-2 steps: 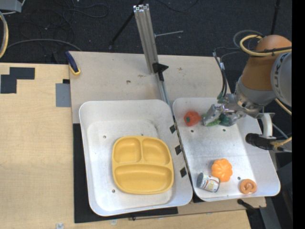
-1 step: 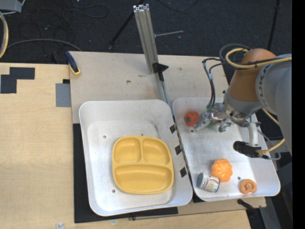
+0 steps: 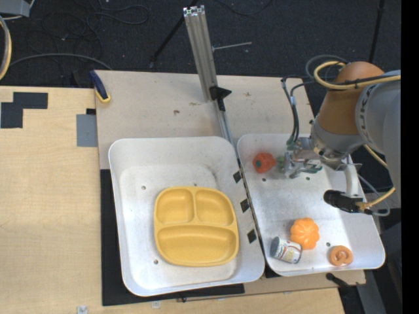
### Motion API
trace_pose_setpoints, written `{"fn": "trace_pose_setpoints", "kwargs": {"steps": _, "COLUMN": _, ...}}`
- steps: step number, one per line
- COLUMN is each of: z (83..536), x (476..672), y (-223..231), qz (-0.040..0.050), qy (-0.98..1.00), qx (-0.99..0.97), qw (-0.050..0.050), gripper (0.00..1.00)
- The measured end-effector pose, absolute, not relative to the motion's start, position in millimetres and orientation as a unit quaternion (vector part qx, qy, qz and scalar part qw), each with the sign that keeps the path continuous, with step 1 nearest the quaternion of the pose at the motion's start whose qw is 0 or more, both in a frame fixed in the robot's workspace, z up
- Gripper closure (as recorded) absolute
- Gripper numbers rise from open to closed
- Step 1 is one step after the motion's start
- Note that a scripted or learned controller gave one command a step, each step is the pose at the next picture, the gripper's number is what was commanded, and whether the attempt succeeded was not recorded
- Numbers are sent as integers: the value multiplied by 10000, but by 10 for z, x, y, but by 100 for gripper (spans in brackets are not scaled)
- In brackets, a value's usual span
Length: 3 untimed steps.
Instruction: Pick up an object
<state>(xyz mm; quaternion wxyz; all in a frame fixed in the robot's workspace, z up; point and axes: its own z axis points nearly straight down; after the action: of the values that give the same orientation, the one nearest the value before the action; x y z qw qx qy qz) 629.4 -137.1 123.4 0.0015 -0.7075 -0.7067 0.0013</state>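
Four objects in right bin [image 3: 262,241]; gripper [image 3: 288,164] beside red tomato [image 3: 264,162].

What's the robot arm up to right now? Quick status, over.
Gripper low in the right bin, beside the red tomato, nothing visibly held. Orange pumpkin, small can and donut sit apart, near the front. Nothing in the way.

Dark floor [image 3: 98,18] strewn with cables — pale wooden bench [image 3: 46,201] at left.

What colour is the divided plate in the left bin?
Yellow all over: the divided plate shows plainly in the camera view, lying in the left bin.
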Motion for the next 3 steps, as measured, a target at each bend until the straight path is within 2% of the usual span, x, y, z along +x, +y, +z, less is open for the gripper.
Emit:
{"fn": "trace_pose_setpoints", "kwargs": {"steps": 1, "z": 1849, "x": 6303, "y": -1450, "qz": -8, "qy": -7062, "qx": -7080, "qw": -19, "gripper": 100}}
{"fn": "trace_pose_setpoints", "kwargs": {"steps": 2, "z": 2096, "x": 6305, "y": -1460, "qz": -2, "qy": -7070, "qx": -7072, "qw": -4, "gripper": 100}}
{"fn": "trace_pose_setpoints", "kwargs": {"steps": 3, "z": 2229, "x": 6220, "y": -947, "qz": 1, "qy": -7088, "qx": -7054, "qw": 15, "gripper": 100}}
